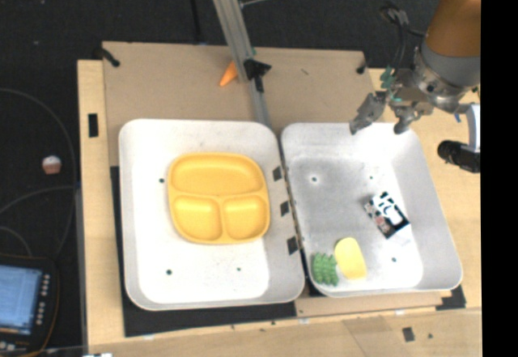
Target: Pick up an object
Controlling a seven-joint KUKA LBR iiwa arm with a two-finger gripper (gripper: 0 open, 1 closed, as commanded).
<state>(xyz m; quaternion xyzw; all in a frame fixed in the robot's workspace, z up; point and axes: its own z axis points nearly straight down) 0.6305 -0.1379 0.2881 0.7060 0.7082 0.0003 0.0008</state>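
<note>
While the gripper (380,122) hangs over the far edge of the right bin (421,177), its two fingers are spread apart with nothing between them. One finger (361,121) points down-left, the other (402,124) sits nearer the bin's far right corner. Arm (453,23) comes in from the upper right, orange band above a grey wrist.

Objects in the right bin all lie toward the near side, well apart from the gripper:
- black-and-white item (386,214), small, tilted, right of bin centre, closest of the three to the gripper. What it is, cannot tell.
- yellow piece (350,257), rounded, near the front wall.
- green piece (324,268), bumpy, just beside the yellow piece on its left, near the front left corner. Touching or a hair apart, cannot tell.

Bare bin floor lies between the fingers and these three. None is under the gripper.

Left bin (146,185) holds a yellow tray (218,197) with three compartments: one wide on the far side, two smaller on the near side. Sits about mid-bin, flat.

Bench (162,80) beyond the bins: a small orange bit (229,74) beside a metal post (231,15) that slants up out of view. Post's foot meets the gap between the two bins at their far edge.

Off the bench at left: a small round thing (52,163) on the dark floor, and a screen (24,299) at the lower left corner.
</note>
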